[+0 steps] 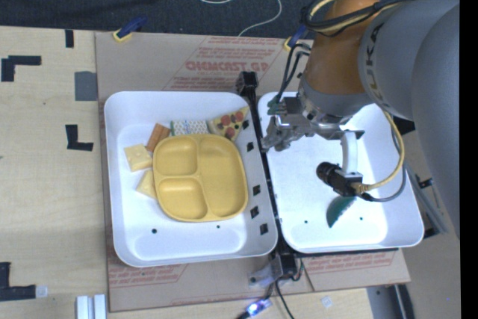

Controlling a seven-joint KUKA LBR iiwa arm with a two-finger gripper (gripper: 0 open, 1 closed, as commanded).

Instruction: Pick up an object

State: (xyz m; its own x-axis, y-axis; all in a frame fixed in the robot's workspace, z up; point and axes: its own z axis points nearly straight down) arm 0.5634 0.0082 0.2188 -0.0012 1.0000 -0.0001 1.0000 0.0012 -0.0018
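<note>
1. A small dark teal object [340, 211] lies on the floor of the right bin [388, 231], toward its near edge, apart from the other items.
2. The gripper [280, 132] hangs over the right bin's far left corner, beside the divider between the bins, well apart from the teal object. Whether it is wide or narrow cannot be told, and nothing shows in its grasp.
3. The grey arm [414, 48] with its orange band [336, 48] reaches in from the right.
4. The left bin [119, 160] holds a yellow divided plate [200, 177], with small flat food-like pieces [140, 158] tucked around its far and left sides.
</note>
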